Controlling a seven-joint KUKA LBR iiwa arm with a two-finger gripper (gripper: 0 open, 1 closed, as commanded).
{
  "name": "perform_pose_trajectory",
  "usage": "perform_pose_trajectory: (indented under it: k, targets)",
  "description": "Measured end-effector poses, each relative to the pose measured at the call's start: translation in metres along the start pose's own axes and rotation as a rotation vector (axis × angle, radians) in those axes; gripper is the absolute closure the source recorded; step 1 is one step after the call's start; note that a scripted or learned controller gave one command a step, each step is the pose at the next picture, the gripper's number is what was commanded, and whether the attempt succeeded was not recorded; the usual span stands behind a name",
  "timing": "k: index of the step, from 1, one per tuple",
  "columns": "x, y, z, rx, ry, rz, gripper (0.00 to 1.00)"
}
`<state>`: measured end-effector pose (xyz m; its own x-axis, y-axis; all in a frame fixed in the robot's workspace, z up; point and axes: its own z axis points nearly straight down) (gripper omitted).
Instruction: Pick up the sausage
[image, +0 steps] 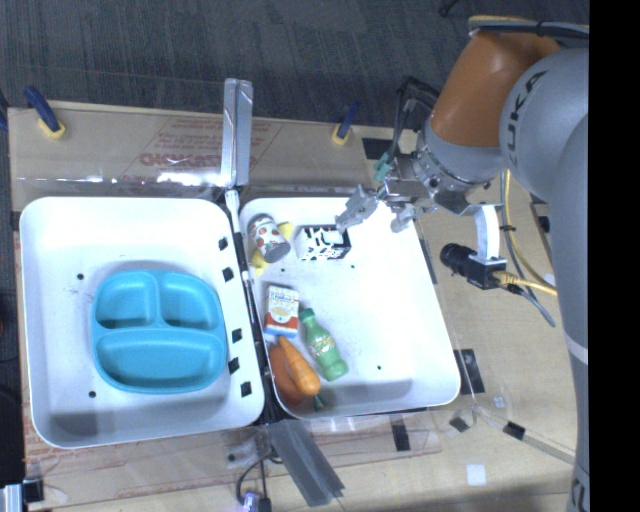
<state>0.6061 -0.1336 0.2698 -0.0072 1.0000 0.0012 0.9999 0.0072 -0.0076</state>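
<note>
Camera view: sausage (292, 368) orange-brown, stubby, lying flat.

The sausage (293, 371) is a stubby orange-brown piece lying flat at a slight angle in the right bin's (400, 320) near left corner (hard against the left wall).

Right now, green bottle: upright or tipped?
Tipped. The green bottle lies on its side on the right bin floor, beside the carrot.
</note>
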Motion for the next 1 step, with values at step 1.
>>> perform_pose_trajectory:
  k: [1]
  targets:
    - [-0.0721, 0.0479, 0.1554, -0.023, -0.002, 0.1, 0.0]
